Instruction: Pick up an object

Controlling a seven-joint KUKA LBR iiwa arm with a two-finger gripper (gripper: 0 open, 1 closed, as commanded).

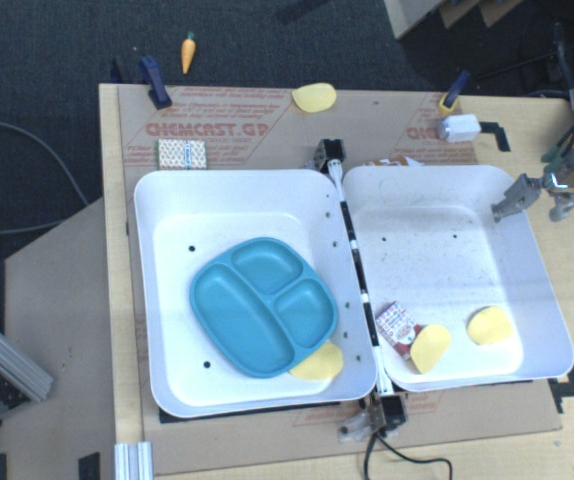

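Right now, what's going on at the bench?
The gripper sits at the far right rim of the right bin, with nothing seen between its fingers. In that bin, near its front edge, lie two yellow pieces and a small red-and-white packet. The left bin holds a blue divided plate with another yellow piece tucked at its front edge.

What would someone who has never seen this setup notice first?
Probably the blue divided plate lying in the left bin, with a yellow piece tucked at its lower edge. Next, two more yellow pieces and a small red and white packet in the right bin's near corner. The gripper hangs at that bin's far right edge.
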